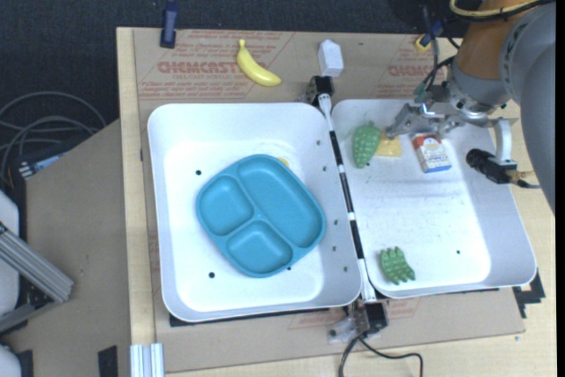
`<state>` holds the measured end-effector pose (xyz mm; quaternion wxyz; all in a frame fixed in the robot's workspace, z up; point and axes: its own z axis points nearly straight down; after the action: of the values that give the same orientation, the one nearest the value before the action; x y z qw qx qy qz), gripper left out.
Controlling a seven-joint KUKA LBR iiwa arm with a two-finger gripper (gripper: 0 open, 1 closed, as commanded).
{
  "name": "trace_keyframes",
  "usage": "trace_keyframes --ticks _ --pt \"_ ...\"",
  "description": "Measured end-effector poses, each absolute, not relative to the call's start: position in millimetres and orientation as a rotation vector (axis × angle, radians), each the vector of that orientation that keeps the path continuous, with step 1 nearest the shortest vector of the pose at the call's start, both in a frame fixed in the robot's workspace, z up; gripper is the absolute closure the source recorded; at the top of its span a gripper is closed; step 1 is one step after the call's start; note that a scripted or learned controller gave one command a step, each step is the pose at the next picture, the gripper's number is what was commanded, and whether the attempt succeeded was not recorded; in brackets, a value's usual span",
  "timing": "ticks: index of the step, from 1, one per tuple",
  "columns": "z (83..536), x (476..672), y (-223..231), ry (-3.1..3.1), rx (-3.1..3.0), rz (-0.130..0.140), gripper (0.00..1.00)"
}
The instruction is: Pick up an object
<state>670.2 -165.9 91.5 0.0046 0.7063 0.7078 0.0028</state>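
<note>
The gripper hangs low over the far end of the right bin, just above a small carton, and I cannot tell how its jaws stand. Left of the carton lie a yellow piece and a green toy; another green toy sits well nearer. This looks like the approach: next comes a straight descent onto the carton.

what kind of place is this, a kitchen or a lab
Most likely a robotics lab or test bench, not a kitchen: a robot arm reaches over two white bins on a cardboard-topped bench, they hold toy-like items such as a blue tray, and cables lie loose on the carpet.
</note>
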Motion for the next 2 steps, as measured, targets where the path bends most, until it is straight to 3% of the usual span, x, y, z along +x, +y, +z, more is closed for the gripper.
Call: trace_keyframes --ticks 1,2 --pt "105 672.7 -166 2.214 2.205 0.016 1.00" --pt "157 594.6 -114 2.223 2.221 0.001 1.00"
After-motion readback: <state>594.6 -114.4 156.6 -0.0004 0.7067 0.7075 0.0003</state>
